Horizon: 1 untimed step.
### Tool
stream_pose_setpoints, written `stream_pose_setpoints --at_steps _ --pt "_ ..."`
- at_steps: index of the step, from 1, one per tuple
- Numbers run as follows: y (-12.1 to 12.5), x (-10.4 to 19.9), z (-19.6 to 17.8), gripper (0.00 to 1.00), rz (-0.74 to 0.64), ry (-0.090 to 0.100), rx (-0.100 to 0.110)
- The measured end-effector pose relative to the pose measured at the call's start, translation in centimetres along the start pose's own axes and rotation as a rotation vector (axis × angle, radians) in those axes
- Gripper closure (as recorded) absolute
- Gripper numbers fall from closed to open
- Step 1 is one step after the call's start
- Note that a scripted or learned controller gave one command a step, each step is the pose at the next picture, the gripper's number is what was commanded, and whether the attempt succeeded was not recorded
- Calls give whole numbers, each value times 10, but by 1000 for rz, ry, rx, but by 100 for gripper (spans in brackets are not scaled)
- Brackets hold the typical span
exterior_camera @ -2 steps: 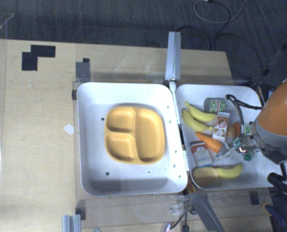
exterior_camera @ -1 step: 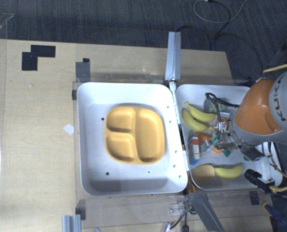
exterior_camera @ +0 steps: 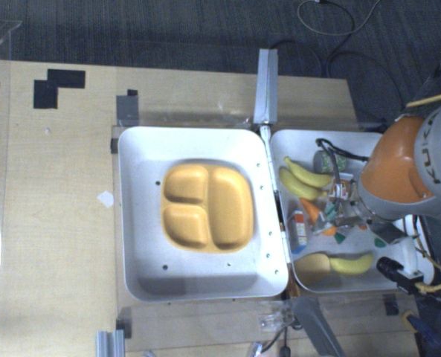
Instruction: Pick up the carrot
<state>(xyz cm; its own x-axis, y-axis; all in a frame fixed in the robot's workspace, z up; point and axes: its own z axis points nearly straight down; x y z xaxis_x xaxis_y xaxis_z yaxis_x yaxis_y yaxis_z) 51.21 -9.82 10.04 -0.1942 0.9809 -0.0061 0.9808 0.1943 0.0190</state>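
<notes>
The carrot [exterior_camera: 310, 209] is a small orange piece lying in the middle of the right bin [exterior_camera: 369, 143], just below two yellow bananas [exterior_camera: 303, 181]. My gripper [exterior_camera: 338, 208] is lowered into this bin right beside the carrot, on its right side, among small cluttered items. The orange-banded wrist [exterior_camera: 398, 169] covers the part of the bin behind it. Whether the carrot is touched by the gripper is unclear from this angle.
The left bin [exterior_camera: 142, 199] holds a yellow divided plate [exterior_camera: 207, 205]. In the right bin's front lie another banana [exterior_camera: 352, 262] and a tan rounded item [exterior_camera: 314, 263]. A small white-and-red bottle [exterior_camera: 299, 229] lies by the left wall. Cables run at the right.
</notes>
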Motion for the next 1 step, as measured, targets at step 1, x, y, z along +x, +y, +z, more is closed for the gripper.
stream_pose_setpoints --at_steps 1 --pt "81 65 -124 100 -82 6 15"
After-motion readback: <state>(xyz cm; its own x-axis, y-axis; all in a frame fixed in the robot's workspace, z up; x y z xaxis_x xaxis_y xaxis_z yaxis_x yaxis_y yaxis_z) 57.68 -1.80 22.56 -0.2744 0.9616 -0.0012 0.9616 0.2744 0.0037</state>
